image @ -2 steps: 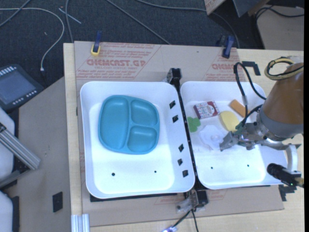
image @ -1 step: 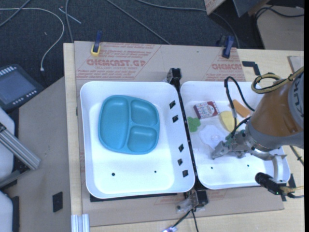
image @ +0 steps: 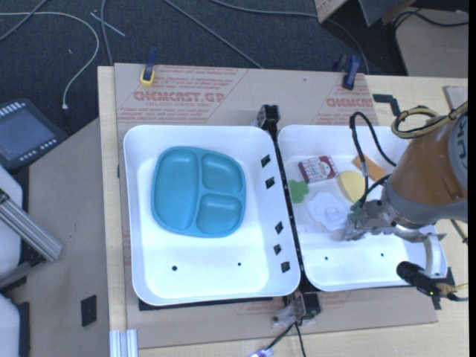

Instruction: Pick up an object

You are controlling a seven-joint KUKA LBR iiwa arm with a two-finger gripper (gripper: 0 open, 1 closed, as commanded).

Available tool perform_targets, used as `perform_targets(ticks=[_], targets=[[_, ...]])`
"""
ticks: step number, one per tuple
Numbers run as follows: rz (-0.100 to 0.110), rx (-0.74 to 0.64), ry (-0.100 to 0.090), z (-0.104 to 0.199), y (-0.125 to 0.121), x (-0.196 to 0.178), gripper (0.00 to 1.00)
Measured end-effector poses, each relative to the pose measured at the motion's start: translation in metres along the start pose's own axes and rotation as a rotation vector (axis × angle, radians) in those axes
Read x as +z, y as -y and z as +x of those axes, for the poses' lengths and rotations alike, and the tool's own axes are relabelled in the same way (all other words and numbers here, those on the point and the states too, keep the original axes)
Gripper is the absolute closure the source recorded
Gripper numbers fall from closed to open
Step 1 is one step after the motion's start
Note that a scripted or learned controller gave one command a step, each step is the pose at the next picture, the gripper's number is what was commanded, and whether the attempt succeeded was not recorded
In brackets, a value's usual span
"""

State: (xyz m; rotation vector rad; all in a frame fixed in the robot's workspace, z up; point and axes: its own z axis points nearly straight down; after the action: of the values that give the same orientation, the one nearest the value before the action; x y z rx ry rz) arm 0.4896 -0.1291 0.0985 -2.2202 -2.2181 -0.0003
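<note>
Beside the green piece (image: 298, 191) | clear crinkled plastic item (image: 329, 213), translucent | gripper (image: 355, 225) touching it, jaws' state indiscernible

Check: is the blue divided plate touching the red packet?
Apart. The camera view shows the blue divided plate in the left bin and the red packet in the right bin, with the bin walls between them.

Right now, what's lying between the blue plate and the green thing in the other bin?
In the camera view, the left bin's bare white floor, then the black divider between the blue plate and the green thing.
</note>
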Motion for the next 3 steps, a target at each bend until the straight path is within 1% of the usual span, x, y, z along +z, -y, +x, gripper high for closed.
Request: perform_targets(ticks=[1, 2, 3], targets=[[-0.005, -0.002, 0.003, 0.004, 0.002, -0.043, 1.0], [-0.006, -0.002, 0.003, 0.007, 0.007, -0.088, 1.0], [-0.009, -0.003, 0.004, 0.009, 0.01, -0.15, 1.0]])
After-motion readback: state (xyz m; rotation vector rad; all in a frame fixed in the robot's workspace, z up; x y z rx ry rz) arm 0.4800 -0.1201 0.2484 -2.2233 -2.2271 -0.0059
